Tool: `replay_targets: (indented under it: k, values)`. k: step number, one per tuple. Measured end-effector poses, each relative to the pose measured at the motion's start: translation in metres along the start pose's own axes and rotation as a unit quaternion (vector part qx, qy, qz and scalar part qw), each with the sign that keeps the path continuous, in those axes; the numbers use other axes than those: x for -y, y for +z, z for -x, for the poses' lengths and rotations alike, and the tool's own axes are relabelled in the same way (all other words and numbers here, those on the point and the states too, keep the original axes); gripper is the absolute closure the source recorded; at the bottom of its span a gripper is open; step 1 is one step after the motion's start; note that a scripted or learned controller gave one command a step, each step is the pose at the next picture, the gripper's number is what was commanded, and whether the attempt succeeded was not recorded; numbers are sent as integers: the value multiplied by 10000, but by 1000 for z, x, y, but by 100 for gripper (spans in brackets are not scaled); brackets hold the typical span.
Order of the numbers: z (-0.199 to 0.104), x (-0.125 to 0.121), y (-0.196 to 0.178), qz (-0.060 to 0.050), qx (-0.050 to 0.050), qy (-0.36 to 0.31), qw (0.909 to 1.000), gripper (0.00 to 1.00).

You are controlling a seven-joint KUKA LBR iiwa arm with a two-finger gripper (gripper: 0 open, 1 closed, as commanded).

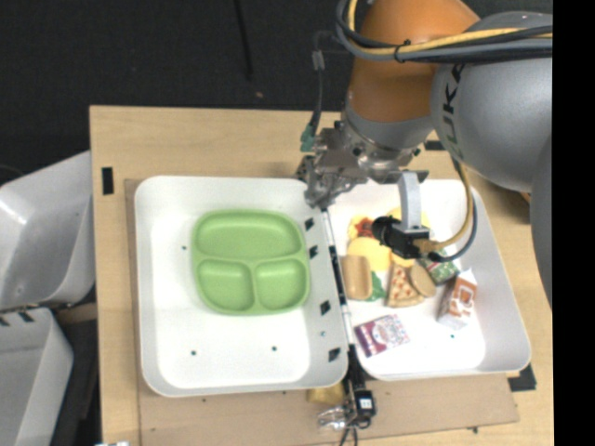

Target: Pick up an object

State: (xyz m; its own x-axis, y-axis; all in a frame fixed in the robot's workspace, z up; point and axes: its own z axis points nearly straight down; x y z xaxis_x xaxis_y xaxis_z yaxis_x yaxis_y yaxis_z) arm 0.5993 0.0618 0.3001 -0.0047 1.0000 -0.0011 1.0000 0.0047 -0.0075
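My gripper (319, 190) hangs under the orange wrist band, over the far end of the divide between the two bins. It is above and to the left of the toy food heap in the right bin (497, 342). That heap holds a tan bread roll (356, 275), a pizza slice (402, 288), a yellow piece (366, 250), a red piece (359, 225), a purple packet (382, 333), a small brown and white carton (457, 303) and a green can (445, 270). I see nothing held at the gripper.
A green three-compartment tray (250, 260) lies in the left bin (163, 342). A black cable and connector (402, 238) droop from the wrist over the food. The arm's grey body covers the right bin's far right corner.
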Motion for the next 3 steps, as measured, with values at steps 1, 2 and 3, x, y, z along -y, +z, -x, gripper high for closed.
replay_targets:
  k: [1,2,3]
  values:
    - [-56,77,69,-11,-4,-5,10000,100]
    - [-133,79,9,61,-20,-25,10000,100]
    - [-144,56,-200,131,-38,-3,9999,100]
